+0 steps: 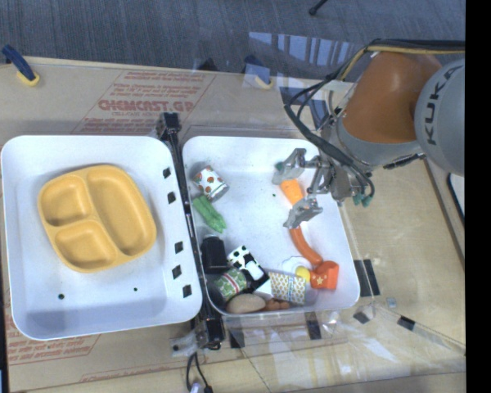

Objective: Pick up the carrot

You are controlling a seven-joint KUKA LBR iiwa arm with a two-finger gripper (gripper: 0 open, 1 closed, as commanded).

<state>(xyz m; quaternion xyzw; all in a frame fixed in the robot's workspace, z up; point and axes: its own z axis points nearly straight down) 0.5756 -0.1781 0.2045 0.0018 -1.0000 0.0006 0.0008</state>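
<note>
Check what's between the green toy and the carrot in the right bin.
Bare white bin floor. In the camera view nothing lies between the green toy and the carrot, which sits by the gripper.

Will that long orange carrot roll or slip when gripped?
The long orange carrot looks smooth and rounded, so it may slip. Its curved body probably rolls little. The end effector straddles its upper part, so the tail might swing.

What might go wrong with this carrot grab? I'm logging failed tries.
The gripper straddles only the top end of the carrot, so the long curved body could swing or slip out on lifting. The carrot's lower end lies against the orange cup and the clutter there, which may be dragged along. The bin wall is close on the right.
</note>
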